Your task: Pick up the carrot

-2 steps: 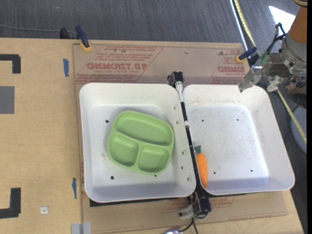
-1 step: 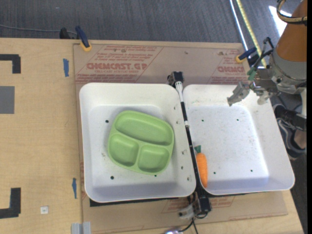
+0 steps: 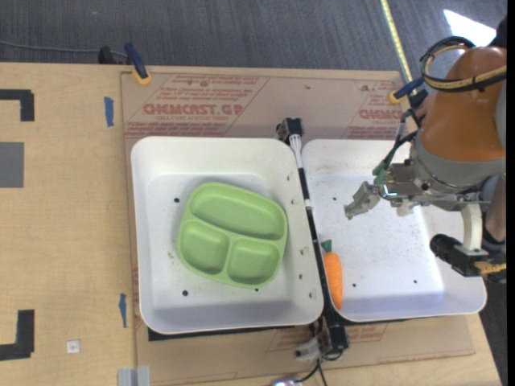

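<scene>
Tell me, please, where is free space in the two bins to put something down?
Left bin: bare floor rings the green plate, widest along its far wall. Right bin: open floor between the carrot at its left wall and the near-right corner. Crowded under the gripper.

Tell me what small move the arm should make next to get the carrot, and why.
Probably shift the gripper toward the bin divider and nearer the camera. The carrot lies at the right bin's left wall, apart from the gripper, which sits farther back over the bin floor.
</scene>
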Tool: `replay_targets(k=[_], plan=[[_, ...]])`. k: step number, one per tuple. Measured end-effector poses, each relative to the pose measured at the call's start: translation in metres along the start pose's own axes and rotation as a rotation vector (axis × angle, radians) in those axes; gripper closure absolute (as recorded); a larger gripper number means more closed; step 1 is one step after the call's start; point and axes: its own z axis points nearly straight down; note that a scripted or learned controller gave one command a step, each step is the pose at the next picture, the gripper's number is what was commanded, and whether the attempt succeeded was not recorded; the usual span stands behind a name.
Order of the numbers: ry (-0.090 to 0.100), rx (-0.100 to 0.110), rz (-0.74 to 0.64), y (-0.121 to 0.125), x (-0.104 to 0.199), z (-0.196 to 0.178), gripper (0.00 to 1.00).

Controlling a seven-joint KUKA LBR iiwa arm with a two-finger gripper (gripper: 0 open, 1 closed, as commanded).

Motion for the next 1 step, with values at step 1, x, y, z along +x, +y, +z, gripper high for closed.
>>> replay_targets(k=[1], plan=[[0.0,0.0,0.002,-0.0433,0.026,0.0486,0.0]])
